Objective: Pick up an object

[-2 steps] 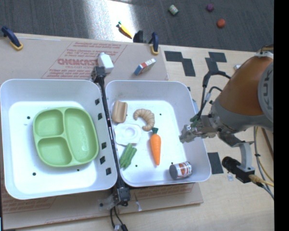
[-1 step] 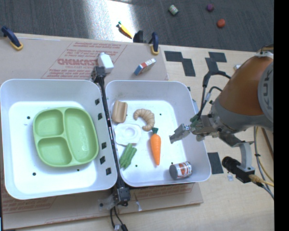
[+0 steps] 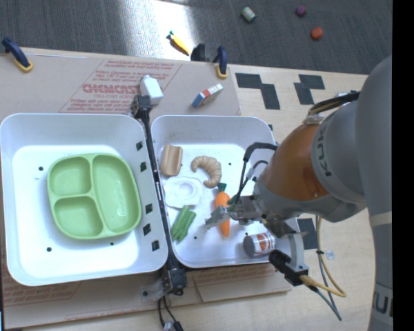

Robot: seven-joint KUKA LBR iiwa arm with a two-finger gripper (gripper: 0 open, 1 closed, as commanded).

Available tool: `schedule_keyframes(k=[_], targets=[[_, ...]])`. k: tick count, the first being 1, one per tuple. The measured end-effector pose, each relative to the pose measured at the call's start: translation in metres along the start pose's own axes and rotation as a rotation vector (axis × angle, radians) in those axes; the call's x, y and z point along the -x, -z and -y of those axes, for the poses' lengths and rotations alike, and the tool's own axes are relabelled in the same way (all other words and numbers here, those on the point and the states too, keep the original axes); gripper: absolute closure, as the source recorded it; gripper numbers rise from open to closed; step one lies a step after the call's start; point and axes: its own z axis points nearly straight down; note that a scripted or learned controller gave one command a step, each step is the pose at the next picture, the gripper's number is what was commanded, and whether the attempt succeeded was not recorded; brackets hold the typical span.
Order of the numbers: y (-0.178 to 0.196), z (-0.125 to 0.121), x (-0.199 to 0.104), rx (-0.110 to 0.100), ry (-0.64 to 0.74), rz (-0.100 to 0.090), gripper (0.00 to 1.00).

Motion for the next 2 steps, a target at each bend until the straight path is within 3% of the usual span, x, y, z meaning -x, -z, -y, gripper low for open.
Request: schedule_keyframes(k=[1, 2], targets=[[0.01, -0.001, 0.001, -0.001, 0.006, 0.001, 1.0], [0.102, -0.001, -0.032, 0.004, -0.002, 0.001, 1.0]])
